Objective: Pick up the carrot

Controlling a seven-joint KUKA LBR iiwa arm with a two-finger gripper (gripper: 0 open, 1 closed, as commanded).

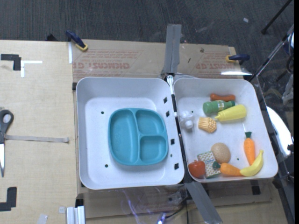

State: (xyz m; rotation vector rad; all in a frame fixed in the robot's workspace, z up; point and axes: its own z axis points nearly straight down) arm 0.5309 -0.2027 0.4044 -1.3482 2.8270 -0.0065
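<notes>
The small orange plastic carrot with a green top [249, 147] is lying upright along the right side of the right shallow white bin [259, 107], just above the yellow plastic banana [254, 164] (nearly touching it). The pincer's state I cannot tell. A good approach is descending straight down, closing across the carrot's narrow width, avoiding the banana.

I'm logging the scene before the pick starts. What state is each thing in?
Carrot: lying in the right bin, green top pointing away, tip beside the banana.
Banana: lying at the bin's near right corner.
Corn cob: lying on its side.
Green bottle: tipped over.
Divided plate: flat in the left bin, nothing on it.
Scissors: lying on the bench, left edge.
</notes>
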